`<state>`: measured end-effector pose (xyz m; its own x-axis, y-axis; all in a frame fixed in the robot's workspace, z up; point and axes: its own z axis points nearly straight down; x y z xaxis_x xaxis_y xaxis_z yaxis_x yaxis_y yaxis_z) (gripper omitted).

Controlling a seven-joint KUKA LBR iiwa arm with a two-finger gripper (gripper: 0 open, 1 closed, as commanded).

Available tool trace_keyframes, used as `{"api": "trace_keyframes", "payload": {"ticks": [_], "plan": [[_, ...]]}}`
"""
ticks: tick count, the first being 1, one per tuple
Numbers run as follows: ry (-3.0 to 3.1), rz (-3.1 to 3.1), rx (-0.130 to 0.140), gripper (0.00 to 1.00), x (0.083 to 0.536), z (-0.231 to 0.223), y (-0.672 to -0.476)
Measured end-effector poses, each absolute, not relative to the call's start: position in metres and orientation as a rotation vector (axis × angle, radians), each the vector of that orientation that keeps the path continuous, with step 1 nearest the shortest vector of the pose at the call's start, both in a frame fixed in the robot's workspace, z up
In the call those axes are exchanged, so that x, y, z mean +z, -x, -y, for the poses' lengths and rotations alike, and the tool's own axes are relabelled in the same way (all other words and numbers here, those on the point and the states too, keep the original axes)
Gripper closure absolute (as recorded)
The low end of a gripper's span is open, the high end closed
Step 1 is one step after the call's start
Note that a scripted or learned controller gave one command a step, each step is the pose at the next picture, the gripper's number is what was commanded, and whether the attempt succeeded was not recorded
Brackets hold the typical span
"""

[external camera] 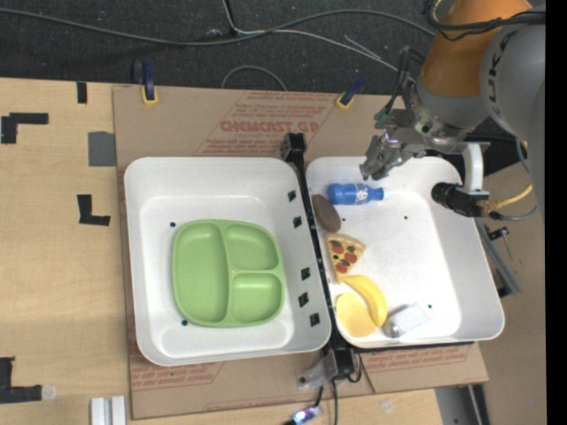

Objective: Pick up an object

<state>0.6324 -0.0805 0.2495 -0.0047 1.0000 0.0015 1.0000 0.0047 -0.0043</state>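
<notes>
My gripper (376, 168) hangs over the back of the right bin (461, 264), just above and to the right of a small blue bottle (354, 194) lying on its side. In the same bin lie a brown oval piece (326, 212), a toy pizza slice (344, 253), a yellow banana-like toy (361, 305) and a grey-white object (406, 320) near the front. The fingers point down and I cannot see their gap. Nothing shows between them.
The left bin (146, 264) holds a green divided plate (228, 271). A black divider with clips (303, 228) runs between the bins. Cables cross the dark surface behind the bench. The arm's orange band (474, 16) looms at upper right.
</notes>
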Motion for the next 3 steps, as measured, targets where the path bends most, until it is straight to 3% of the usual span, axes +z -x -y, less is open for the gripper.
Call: {"api": "trace_keyframes", "payload": {"ticks": [2, 3], "plan": [[2.211, 2.224, 0.006, 1.00, 0.230, -0.022, -0.587], [2.209, 2.226, 0.006, 1.00, 0.218, -0.083, -0.580]]}}
